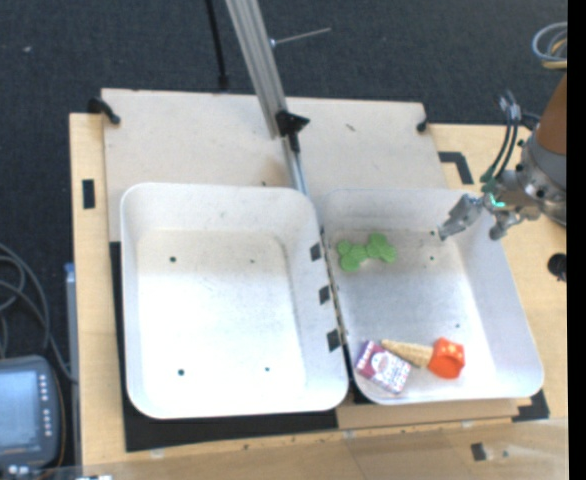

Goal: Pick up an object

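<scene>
Right bin [493, 298] with three objects: a green toy [365, 253] lying near its left wall in the upper half, and, at the lower edge, a purple packet [384, 366] touching a tan cone [406, 350] that meets an orange block [448, 358]. The gripper [481, 221] hangs over the bin's upper right rim, well apart from all three, its two fingers spread and nothing between them. The left bin [223, 298] lies just beside the right one on the bench [203, 138], and a slanted metal rail [258, 53] rises from behind the gap between the bins.
</scene>
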Motion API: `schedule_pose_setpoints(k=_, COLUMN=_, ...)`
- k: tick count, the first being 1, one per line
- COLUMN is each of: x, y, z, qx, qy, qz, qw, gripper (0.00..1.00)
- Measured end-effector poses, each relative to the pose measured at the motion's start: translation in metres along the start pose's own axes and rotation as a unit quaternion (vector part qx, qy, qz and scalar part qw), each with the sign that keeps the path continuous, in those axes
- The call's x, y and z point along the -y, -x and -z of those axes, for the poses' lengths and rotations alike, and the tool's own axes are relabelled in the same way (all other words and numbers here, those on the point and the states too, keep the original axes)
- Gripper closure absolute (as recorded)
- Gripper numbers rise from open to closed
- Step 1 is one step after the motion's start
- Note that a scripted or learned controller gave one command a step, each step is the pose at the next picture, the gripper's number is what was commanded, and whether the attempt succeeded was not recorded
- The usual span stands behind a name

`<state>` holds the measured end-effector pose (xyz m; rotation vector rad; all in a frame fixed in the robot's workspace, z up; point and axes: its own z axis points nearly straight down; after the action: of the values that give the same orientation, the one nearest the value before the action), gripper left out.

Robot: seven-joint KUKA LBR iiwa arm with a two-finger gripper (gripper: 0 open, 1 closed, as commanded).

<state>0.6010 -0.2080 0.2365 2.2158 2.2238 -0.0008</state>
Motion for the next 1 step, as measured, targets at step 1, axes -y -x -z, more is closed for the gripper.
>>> schedule_pose_setpoints(k=1, x=-0.0069, y=-0.0042, z=-0.0471, qx=0.0, qy=-0.002, qz=0.001, qw=1.0, gripper=0.0)
